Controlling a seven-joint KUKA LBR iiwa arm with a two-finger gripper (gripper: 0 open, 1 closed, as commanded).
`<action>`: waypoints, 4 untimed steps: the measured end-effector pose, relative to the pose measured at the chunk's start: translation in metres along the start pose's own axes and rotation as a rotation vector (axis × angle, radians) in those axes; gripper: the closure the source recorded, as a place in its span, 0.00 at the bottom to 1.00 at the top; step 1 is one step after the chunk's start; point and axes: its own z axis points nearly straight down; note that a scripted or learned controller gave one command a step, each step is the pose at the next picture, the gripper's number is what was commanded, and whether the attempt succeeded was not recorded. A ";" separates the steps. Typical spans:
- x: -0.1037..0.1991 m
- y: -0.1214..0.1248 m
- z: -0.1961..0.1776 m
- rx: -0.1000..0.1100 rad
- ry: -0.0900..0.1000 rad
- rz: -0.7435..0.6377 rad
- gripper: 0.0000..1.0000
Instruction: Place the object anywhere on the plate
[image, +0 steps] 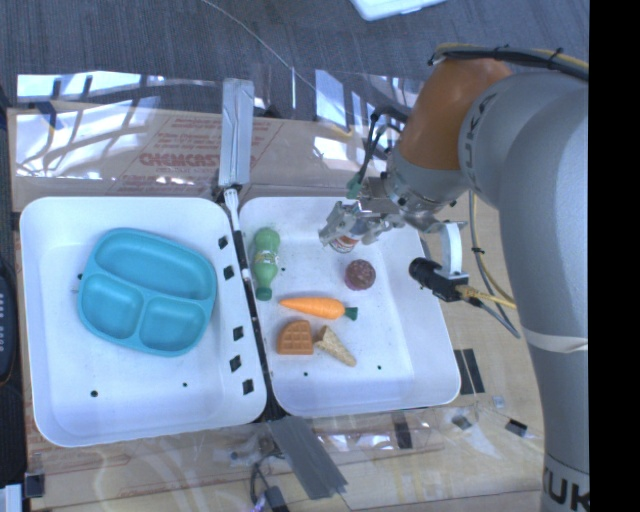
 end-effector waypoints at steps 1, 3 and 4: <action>0.044 -0.029 0.103 -0.004 -0.001 -0.003 1.00; 0.166 -0.080 0.010 0.004 0.000 -0.006 1.00; 0.208 -0.033 0.010 0.001 -0.002 -0.003 1.00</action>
